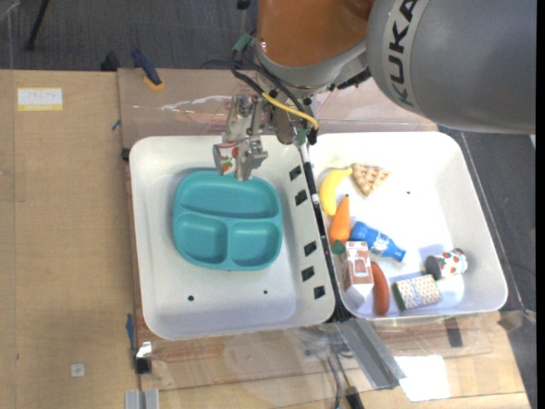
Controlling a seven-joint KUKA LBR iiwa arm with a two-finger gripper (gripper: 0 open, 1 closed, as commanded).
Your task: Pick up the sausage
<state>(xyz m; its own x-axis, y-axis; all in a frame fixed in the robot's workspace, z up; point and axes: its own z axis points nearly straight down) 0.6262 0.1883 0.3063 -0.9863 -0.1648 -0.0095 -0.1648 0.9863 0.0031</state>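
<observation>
The sausage (381,287), short and red-brown, lies near the front of the right bin (477,220), between a small carton (358,262) and a patterned box (417,290). My gripper (237,162) hangs over the left bin (153,254), just above the far edge of a teal divided plate (228,220). Its fingers point down and stand slightly apart, open, with nothing between them. The gripper is far from the sausage, across the divider between the bins.
The right bin also holds a banana (328,190), a carrot (341,218), a pizza slice (370,178), a blue bottle (377,242) and a white spotted object (449,265). The arm's large body covers the top right.
</observation>
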